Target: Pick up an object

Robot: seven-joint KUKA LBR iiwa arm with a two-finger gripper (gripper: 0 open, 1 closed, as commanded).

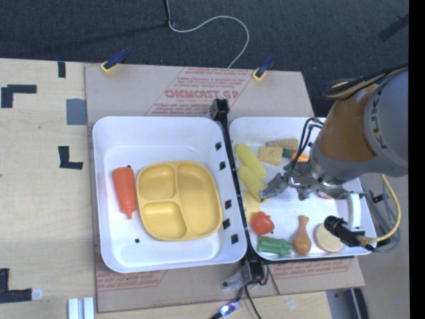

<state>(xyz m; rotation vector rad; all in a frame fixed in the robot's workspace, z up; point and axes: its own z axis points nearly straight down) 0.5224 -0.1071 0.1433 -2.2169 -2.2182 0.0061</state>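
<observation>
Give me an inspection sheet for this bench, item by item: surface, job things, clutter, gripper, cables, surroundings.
Surface: two shallow white bins side by side, left bin and right bin, on a brown cardboard sheet.
Job's things: right bin holds yellow toy corn cobs, a red toy tomato, a green toy pepper, a tan toy drumstick; left bin holds an orange toy carrot.
Clutter: yellow divided plastic plate in left bin.
Gripper: two-finger gripper low over right bin beside the corn, nothing seen between its fingers.
Cables: white cable on the dark floor.
Surroundings: blue-and-yellow clamps on cardboard.
</observation>
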